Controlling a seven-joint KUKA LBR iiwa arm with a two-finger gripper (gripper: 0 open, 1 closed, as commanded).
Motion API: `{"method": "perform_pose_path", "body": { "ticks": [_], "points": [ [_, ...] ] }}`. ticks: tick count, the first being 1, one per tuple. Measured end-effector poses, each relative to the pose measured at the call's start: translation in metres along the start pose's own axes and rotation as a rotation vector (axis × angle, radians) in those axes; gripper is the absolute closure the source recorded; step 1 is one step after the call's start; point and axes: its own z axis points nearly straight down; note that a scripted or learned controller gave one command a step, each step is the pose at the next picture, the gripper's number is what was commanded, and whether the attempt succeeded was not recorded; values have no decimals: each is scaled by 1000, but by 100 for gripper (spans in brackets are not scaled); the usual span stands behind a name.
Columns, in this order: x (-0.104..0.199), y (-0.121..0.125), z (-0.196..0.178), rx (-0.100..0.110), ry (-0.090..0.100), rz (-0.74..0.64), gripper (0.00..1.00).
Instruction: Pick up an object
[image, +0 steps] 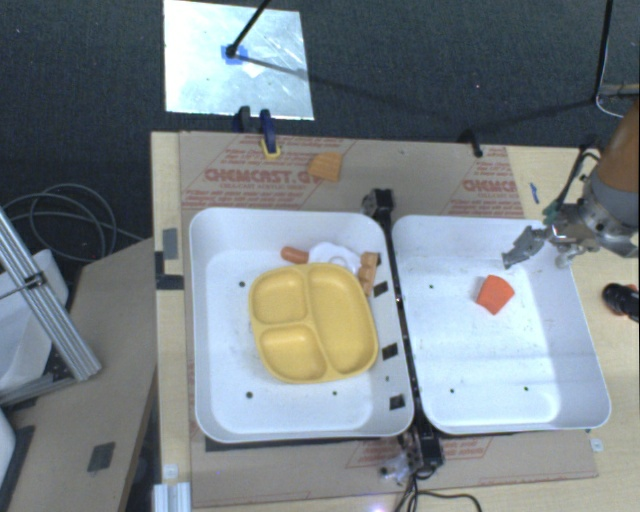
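Orange and wedge-shaped, the small block (495, 294) lies on the floor of the right-hand bin (560, 400), in its upper half and a little left of the bin's middle. Nothing touches it; bare white bin floor surrounds it on every side.

Up and to the right of the block, the hand (543, 246) hangs over the bin's upper right part, carried by the grey arm (618, 190) that reaches in from the right edge. Two metal fingers (520, 248) show, spread apart with a clear gap between them and nothing in that gap, so the hand is open and carries nothing. The nearer finger points down and left toward the block, but its tip stops short of it; block and hand are near each other and plainly apart.

In the left-hand bin (215, 400) a yellow divided tray (312, 322) with three compartments sits near the middle, turned at a slight angle. Above its upper edge lie a small orange sausage-shaped piece (295, 255), a white crumpled thing (330, 255) and a tan piece (369, 268) by the bin's right wall.

Both bins rest on brown cardboard (250, 170) covering the bench, and a tan flat piece (325, 166) lies on that cardboard above the left bin. A shiny silver sheet (236, 60) lies on the dark floor beyond the bench.
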Motion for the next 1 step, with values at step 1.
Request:
{"method": "perform_pose_path", "body": {
  "ticks": [1],
  "points": [
    [0,1,108,0,0,-1,0]
  ]
}}
